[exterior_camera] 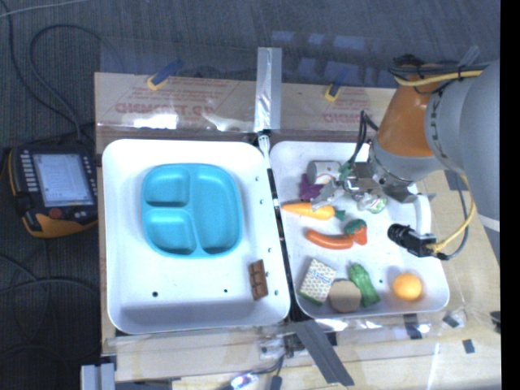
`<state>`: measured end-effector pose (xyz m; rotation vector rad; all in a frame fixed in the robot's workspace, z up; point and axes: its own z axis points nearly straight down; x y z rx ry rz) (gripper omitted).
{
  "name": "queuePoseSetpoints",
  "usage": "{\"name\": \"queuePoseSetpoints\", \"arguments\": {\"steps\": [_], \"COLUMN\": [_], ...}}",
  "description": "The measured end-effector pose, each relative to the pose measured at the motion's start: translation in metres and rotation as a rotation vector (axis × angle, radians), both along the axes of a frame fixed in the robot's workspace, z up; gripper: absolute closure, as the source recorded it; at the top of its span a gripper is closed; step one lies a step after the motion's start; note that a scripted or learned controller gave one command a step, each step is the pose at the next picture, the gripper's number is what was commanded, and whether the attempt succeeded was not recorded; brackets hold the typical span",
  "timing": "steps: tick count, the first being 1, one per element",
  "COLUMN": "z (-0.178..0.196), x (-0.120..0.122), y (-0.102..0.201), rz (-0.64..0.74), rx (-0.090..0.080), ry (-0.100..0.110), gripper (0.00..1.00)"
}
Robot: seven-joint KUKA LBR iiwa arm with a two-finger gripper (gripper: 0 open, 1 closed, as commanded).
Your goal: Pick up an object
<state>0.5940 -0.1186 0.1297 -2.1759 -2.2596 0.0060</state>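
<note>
Orange carrot [309, 210] sits at nine o'clock of the gripper [355, 187], likely the target; jaw state, can't tell.

A teach pendant [55, 187] lies on the dark floor [49, 315], left of the tabletop [130, 96], with black cables [49, 63] near it.

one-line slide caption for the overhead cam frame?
KUKA arm's gripper lowered among toy foods in the right bin, near a carrot; left bin holds a blue divided plate.
</note>
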Motion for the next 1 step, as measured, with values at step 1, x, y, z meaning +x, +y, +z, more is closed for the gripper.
{"name": "queuePoseSetpoints", "arguments": {"steps": [1], "z": [-0.0399], "x": [0.0211], "y": [0.0216], "rz": [-0.006], "rx": [-0.004], "ry": [-0.022], "gripper": [0.00]}}
